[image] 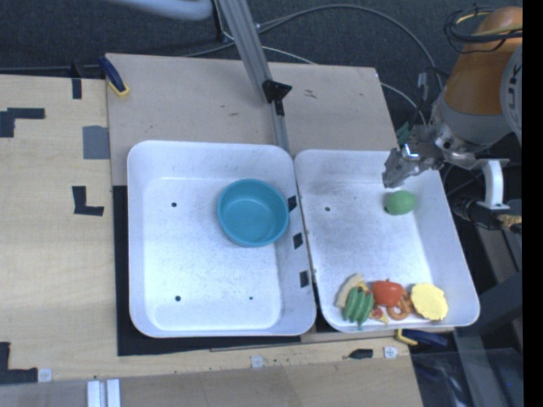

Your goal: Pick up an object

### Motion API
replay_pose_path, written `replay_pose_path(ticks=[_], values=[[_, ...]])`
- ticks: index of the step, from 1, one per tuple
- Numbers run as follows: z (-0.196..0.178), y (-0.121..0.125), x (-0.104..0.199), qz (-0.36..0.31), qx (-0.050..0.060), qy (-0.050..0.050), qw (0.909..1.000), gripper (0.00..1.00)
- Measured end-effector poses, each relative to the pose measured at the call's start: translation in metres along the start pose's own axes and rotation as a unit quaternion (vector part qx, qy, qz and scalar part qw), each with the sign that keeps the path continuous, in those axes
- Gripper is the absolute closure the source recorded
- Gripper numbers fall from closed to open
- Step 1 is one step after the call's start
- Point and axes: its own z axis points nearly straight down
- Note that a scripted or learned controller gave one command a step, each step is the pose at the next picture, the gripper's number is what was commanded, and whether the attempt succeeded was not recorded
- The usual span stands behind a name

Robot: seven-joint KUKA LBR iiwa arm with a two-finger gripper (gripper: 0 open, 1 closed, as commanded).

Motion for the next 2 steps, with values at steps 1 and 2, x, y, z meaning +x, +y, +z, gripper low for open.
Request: replay_pose_path(ticks=[1,2], values=[[-0.033,0.001,0.0,0.0,0.001,0.0,1.0,1.0],[-0.034,-0.011,0.049,-0.002,0.002,0.001,1.0,1.0]])
